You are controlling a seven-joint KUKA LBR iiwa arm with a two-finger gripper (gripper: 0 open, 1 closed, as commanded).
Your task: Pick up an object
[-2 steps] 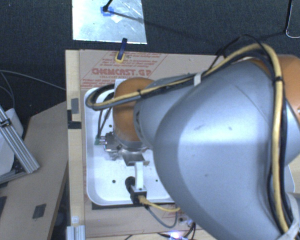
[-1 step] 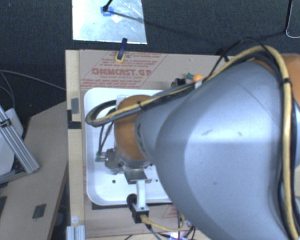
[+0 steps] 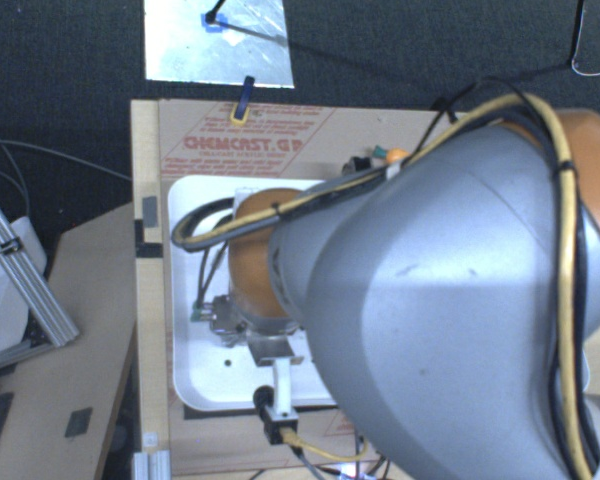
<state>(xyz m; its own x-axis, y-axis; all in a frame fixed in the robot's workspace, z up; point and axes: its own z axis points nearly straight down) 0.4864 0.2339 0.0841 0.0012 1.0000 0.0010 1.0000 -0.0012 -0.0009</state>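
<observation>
We're in a robotics lab: aluminium framing (image 3: 25, 278), loose cables (image 3: 40, 168), dark carpet (image 3: 60, 48), a white bin (image 3: 195, 388) on a cardboard-lined bench (image 3: 280, 133).

Dark carpet floor (image 3: 60, 68) bears a shiny metal sheet (image 3: 218, 28) beyond the cardboard-topped bench (image 3: 280, 133).

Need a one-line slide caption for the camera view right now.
KUKA arm reaches low over the left white bin, its bulk covering most of the bench.
</observation>
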